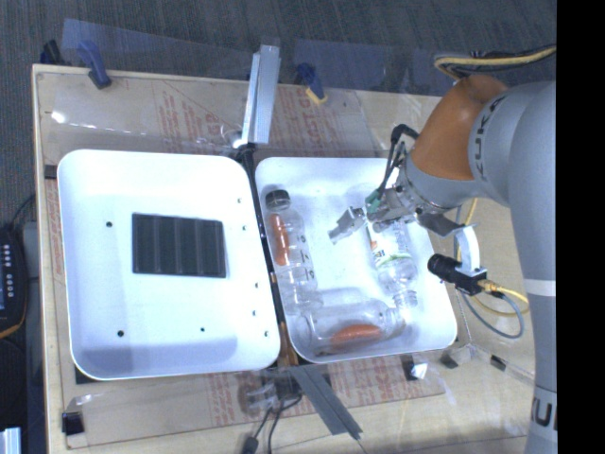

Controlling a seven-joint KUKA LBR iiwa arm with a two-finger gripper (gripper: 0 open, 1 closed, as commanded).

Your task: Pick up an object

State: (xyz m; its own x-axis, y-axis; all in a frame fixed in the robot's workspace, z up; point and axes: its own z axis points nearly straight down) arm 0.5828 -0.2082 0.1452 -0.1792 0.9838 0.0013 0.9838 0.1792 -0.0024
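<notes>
The right bin (425, 324) holds three clear plastic bottles. One with a dark cap and an orange label (284, 244) lies along the bin's left wall. Another (350, 327) rests across the front, with something orange inside. The third (392, 258), with a white label, lies on the right side. My gripper (362, 218) hangs over the middle of this bin, just above and to the left of the white-labelled bottle's top end. I see nothing held in it.
The left bin (95, 329) has a dark rectangular panel (179, 245) on its floor. A metal bar (260, 93) stands behind the gap between the bins. Cables and a black connector (458, 274) hang by the right bin's right rim.
</notes>
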